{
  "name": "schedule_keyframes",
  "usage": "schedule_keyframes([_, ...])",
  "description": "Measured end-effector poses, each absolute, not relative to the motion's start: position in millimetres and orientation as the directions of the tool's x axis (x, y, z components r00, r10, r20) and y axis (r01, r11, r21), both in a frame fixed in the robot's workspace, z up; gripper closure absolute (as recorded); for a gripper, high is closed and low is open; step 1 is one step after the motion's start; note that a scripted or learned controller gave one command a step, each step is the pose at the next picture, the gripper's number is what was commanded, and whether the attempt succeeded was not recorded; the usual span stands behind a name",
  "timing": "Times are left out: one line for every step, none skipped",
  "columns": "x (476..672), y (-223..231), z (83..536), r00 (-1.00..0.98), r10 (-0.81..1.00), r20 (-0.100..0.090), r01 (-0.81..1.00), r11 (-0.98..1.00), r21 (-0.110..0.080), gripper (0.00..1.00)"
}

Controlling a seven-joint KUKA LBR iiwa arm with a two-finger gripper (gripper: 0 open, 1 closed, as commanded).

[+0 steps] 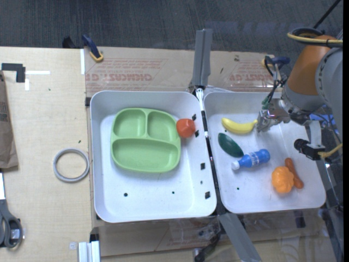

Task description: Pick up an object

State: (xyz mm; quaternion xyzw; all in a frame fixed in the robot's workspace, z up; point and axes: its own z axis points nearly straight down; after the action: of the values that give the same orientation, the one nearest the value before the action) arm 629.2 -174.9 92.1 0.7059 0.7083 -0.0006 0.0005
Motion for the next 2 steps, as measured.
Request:
schedule_keyframes([629.2,-174.7,92.0,-0.003,1.0,-0.002,1.0,0.003,0.0,0.0])
schedule_keyframes([578.0,-107.8,91.5,-0.003,1.0,-0.001,1.0,0.003,-0.001,0.0])
